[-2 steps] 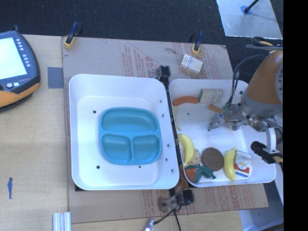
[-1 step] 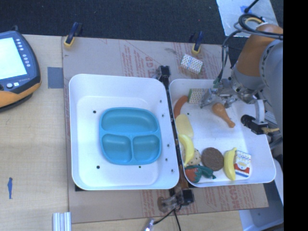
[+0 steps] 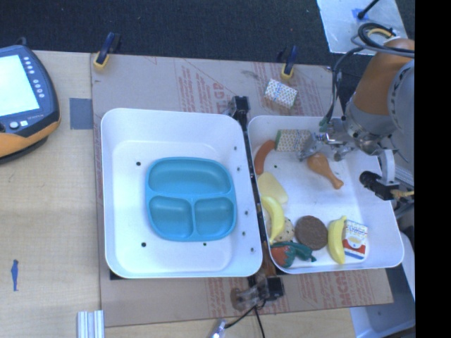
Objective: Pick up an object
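Drumstick [image 3: 326, 169] lay in the right bin [image 3: 380, 259] beside the blue tray [image 3: 190, 197]; gripper [image 3: 318, 145] hovered touching it, finger state unclear.

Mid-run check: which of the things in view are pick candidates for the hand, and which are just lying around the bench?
For the job, in the right bin:
hand
chicken drumstick
bananas
brown cookie
small carton

Lying about:
blue divided plate in the left bin
checkered block on the bench
tablet controller
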